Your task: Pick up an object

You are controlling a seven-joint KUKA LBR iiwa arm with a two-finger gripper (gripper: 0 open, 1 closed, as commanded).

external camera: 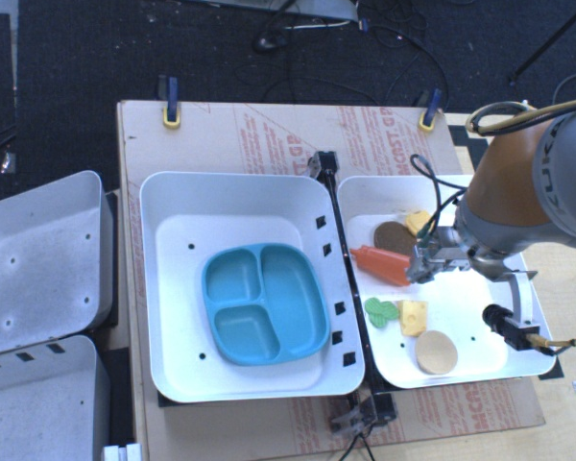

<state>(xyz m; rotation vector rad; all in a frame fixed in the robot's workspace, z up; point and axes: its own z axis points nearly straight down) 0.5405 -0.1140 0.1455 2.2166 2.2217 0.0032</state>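
Fingers (424, 265) sit low in the right bin (480, 377), at the right end of the orange carrot-shaped piece (382, 264); open or closed: cannot tell, wrist blocks the tips. Brown round piece (394, 236) and small yellow piece (418, 222) lie just behind. Green piece (381, 310), yellow wedge (414, 317) and tan disc (436, 351) lie nearer the front rim. Left bin (173, 257) holds a blue divided plate (265, 303). Both bins rest on the board-covered surface (230, 133).
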